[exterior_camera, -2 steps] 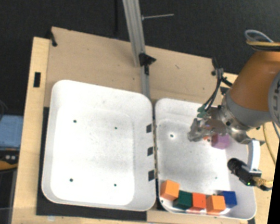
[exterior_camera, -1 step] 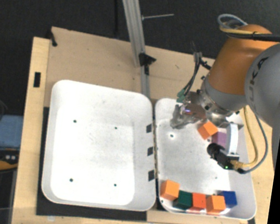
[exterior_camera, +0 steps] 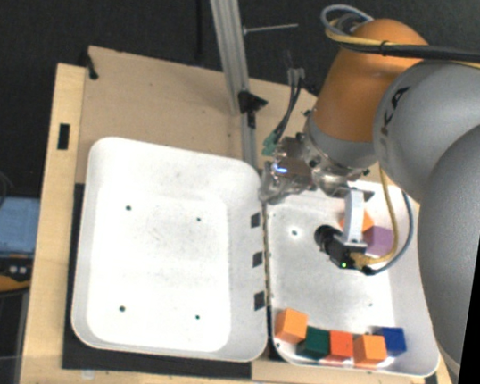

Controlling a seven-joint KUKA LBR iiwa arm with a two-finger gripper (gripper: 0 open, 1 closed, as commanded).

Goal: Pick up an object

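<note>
The end effector point(exterior_camera: 281, 173), whose opening cannot be told, hangs over the right bin's point(exterior_camera: 315, 289) far inner corner, so it does best to cross to the blocks point(exterior_camera: 341, 343) lined along that bin's near wall and descend squarely over one.

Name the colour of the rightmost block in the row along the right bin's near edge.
The block is blue; camera view.

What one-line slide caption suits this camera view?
Grey arm reaches over the right bin, coloured blocks lined along its near edge.
</note>
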